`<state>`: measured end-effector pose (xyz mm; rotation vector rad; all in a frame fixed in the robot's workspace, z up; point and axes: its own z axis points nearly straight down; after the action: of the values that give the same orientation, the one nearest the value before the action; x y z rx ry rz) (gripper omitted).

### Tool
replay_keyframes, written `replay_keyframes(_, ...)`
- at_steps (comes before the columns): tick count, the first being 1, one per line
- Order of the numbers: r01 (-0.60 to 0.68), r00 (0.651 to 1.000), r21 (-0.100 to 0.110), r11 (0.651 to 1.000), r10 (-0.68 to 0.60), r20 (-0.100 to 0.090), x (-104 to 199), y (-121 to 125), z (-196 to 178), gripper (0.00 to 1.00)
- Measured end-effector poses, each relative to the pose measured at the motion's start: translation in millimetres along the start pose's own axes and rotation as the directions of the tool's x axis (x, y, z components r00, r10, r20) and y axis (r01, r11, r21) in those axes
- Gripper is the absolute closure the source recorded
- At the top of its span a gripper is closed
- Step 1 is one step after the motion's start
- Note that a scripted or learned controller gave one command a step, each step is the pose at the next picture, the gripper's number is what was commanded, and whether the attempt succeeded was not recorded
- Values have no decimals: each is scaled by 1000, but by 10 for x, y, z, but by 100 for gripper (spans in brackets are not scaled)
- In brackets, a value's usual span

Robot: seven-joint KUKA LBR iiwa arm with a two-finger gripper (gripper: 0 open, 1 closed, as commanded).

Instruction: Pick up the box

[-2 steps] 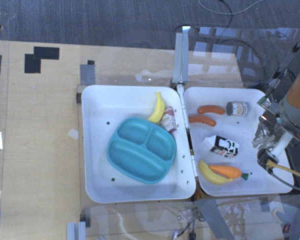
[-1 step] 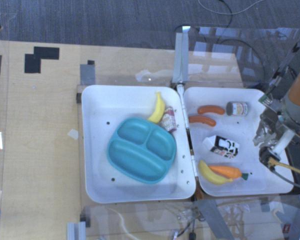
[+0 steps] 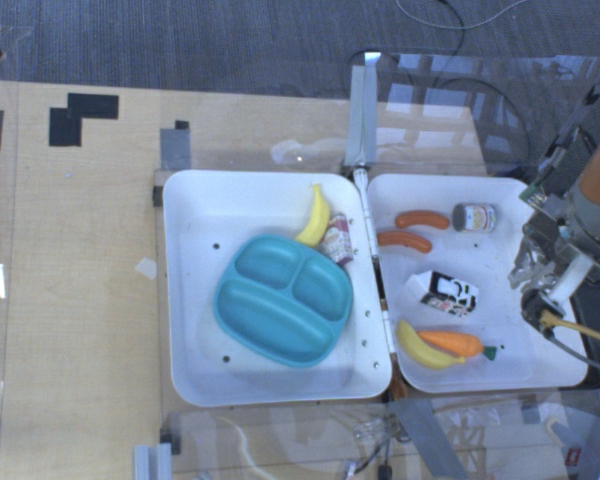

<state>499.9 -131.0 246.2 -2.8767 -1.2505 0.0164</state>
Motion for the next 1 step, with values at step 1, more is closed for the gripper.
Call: replay_keyframes(1,6,1000,1,1000,-6,1,16,15,-78,100)
